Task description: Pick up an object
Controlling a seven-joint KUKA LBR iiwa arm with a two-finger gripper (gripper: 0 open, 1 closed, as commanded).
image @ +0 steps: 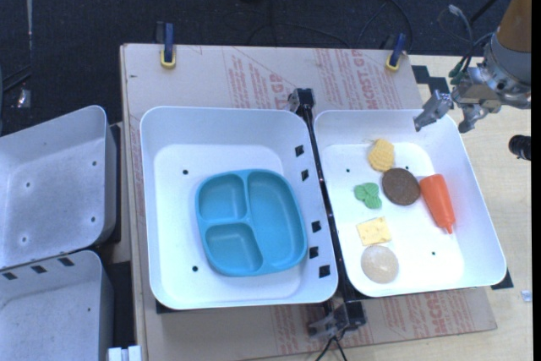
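Observation:
The right bin (473,216) holds several food toys: a yellow waffle-like piece (381,154), a brown round patty (401,187), an orange carrot (439,200), a green leafy piece (368,195), a yellow cheese square (374,230) and a beige round piece (379,264). My gripper (448,114) hangs over the bin's far right corner, above and to the right of the waffle piece. Its two fingers are spread apart with nothing between them.
The left bin (169,139) holds a blue three-compartment tray (250,221). A black divider (317,182) runs between the bins. Yellow clamps (168,55) hold the board's far edge. White bin lids (51,173) lie to the left of the bench.

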